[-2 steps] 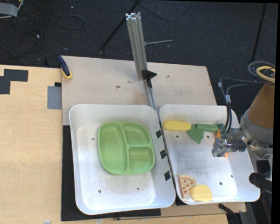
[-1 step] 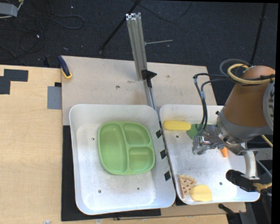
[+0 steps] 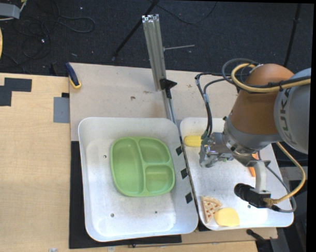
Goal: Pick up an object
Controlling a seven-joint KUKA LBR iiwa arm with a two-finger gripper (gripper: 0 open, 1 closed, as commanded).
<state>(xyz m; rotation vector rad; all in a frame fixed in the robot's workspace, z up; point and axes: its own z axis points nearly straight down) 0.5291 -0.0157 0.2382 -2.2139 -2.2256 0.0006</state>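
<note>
My gripper [image 3: 211, 157] hangs low over the upper left part of the right bin [image 3: 279, 217], under the arm's orange band. Just to its left a yellow corn cob [image 3: 192, 141] lies by the bin's left wall. A waffle-patterned pizza slice [image 3: 210, 207] and a round yellow piece [image 3: 227, 217] lie in the bin's near left corner. Something orange [image 3: 253, 169] peeks out beside the wrist. The left bin [image 3: 93, 208] holds a green divided plate [image 3: 142, 166].
A grey metal post [image 3: 156, 50] rises behind the bins, with a black clamp at its foot. Black cable and a black connector [image 3: 251, 195] trail over the right bin's near side. Black clips sit along the wall between the bins.
</note>
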